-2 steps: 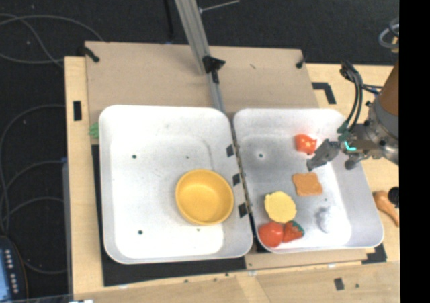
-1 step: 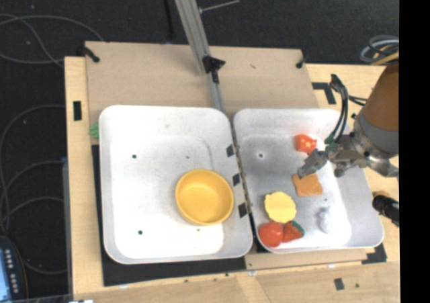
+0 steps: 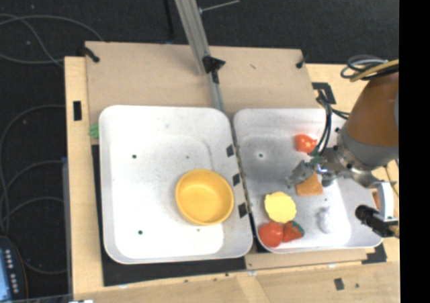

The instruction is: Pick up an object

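In the right bin (image 3: 269, 127) lie several small objects: a red tomato-like piece (image 3: 305, 142), an orange block (image 3: 310, 187), a yellow round piece (image 3: 280, 207), a red piece with a green stem (image 3: 275, 233) and a small grey piece (image 3: 324, 220). My gripper (image 3: 310, 171) hangs low over the middle of this bin, directly above the orange block and just below the red tomato-like piece. The gripper body hides the top of the orange block, so I cannot tell whether they touch.
A yellow bowl (image 3: 204, 196) sits in the left bin (image 3: 148, 140) near the divider. A metal pole (image 3: 191, 19) slants in from the top to the bins' junction. The arm's orange band (image 3: 373, 117) looms over the right bin's right edge.
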`<state>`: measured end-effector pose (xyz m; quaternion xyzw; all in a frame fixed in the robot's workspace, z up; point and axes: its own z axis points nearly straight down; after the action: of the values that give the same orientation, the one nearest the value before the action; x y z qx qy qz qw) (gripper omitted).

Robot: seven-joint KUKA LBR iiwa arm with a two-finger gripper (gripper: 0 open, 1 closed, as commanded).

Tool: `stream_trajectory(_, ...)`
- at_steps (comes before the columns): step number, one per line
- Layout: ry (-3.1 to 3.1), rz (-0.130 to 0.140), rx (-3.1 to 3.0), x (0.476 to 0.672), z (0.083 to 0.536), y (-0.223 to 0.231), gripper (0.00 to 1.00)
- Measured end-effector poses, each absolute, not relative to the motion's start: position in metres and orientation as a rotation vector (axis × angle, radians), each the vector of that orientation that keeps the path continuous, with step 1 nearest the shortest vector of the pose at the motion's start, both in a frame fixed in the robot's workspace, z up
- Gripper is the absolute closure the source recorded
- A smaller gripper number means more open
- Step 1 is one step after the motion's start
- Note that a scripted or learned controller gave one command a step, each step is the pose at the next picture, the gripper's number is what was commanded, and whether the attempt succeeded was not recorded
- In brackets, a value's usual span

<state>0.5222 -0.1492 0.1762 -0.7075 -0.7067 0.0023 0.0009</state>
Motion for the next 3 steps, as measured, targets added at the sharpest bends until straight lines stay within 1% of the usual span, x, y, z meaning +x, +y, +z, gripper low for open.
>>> stream_trajectory(1, -2.218, 0.008, -2.221, 0.519, 0.114, -0.154, 0.00)
stream_trajectory(2, -2.217, -0.008, -2.229, 0.522, 0.128, -0.153, 1.00)
stream_trajectory(3, -2.229, -0.006, -2.221, 0.530, 0.173, -0.157, 1.00)
